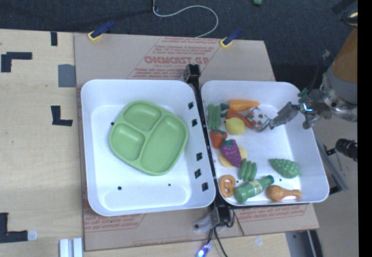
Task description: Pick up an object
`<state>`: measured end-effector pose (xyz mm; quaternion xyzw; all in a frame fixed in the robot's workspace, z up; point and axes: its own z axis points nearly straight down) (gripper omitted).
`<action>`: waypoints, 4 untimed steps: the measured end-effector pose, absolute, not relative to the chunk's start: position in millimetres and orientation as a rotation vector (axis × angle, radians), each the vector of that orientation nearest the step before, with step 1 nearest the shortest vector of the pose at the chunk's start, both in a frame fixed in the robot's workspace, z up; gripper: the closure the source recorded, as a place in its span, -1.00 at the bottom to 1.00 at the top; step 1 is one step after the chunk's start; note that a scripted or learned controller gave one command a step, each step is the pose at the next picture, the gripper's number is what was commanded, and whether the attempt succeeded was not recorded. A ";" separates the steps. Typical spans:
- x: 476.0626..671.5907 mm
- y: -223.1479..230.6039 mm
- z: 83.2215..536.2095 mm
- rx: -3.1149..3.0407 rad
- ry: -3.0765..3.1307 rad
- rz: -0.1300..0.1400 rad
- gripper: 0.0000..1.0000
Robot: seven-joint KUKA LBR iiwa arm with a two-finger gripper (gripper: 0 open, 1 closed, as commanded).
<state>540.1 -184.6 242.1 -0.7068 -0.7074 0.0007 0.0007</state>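
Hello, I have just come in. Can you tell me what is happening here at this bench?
A grey robot arm reaches in from the right, trying to pick up an object. Its claw hovers low over the right bin, close to a small white dotted toy among the toy foods. Nothing is visibly held yet. The left bin holds a green divided plate.

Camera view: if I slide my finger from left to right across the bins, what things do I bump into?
Green plate → purple grapes → green bumpy toy → gripper
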 end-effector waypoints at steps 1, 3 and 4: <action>489.7 -178.1 373.1 -2.227 -2.230 -0.008 -1.00; 483.8 -181.6 414.8 -2.223 -2.225 -0.002 1.00; 484.1 -206.3 436.2 -2.224 -2.223 0.000 1.00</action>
